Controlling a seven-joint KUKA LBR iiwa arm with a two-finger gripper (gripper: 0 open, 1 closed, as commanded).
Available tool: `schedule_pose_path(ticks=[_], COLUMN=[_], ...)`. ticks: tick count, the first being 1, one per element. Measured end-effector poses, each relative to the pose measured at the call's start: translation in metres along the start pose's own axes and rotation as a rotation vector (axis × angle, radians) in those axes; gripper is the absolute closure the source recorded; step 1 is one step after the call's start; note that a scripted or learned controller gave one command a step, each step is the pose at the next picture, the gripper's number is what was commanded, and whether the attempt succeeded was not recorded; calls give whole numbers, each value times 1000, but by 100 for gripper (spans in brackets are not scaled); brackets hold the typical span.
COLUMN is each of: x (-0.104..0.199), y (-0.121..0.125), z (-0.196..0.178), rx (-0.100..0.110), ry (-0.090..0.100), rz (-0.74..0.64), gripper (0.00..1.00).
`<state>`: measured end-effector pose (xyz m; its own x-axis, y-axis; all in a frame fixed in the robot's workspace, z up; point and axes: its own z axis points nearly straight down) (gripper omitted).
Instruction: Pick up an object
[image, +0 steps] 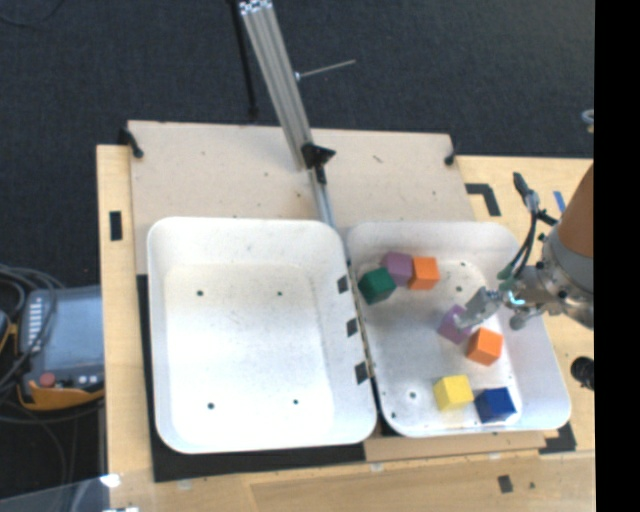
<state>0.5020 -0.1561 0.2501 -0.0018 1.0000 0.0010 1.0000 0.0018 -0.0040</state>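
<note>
Nearest the camera, at the front of the right bin (545, 410), a blue cube (495, 404) sits just beside a yellow cube (452, 391), the yellow one on the side toward the left bin (250, 335). Behind the blue cube lies an orange cube (485, 345), turned at a slant so its corners point along the bin's sides. Touching it on the far-left side is a purple cube (455, 325), also tilted. Over these two the gripper (490, 305) hangs low, the grey arm reaching in from the bin's right edge with its wrist angled down toward the purple cube. Whether the fingers are spread or closed, or grip anything, cannot be told. Farther back in the right bin, a green cube (377, 286), a second purple cube (399, 267) and a second orange cube (425, 272) huddle together, touching.
</note>
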Motion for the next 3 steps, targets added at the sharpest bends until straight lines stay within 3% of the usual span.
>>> schedule_pose_path(ticks=[1, 3], x=[0, 0], y=[1, 3], z=[-2, 104], rx=[-6, 1], ry=[-2, -1], rz=[2, 3], gripper=[0, 0])
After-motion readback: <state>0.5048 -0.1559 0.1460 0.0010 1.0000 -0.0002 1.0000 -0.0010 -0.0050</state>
